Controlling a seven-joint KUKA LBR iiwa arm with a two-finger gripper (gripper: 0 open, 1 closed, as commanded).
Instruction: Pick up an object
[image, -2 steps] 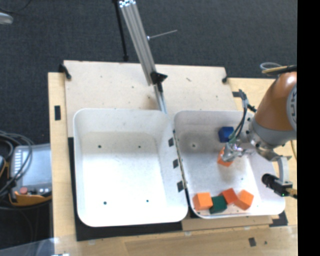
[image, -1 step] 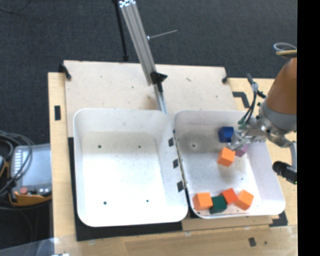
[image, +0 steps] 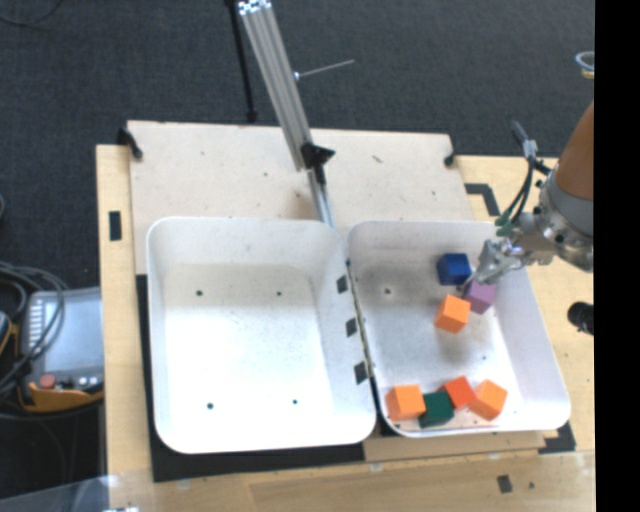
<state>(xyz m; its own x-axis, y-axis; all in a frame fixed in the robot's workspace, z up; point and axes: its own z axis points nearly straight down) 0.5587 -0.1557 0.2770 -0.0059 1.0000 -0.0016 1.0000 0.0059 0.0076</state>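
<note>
Blocks in right bin

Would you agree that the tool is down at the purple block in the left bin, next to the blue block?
Not quite: the purple block lies in the right bin, as the camera view shows. The tool is down at it, next to the blue block.

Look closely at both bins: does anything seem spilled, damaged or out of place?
Nothing stands out. All the blocks lie inside the right bin, and the tool sits by the purple block.
</note>
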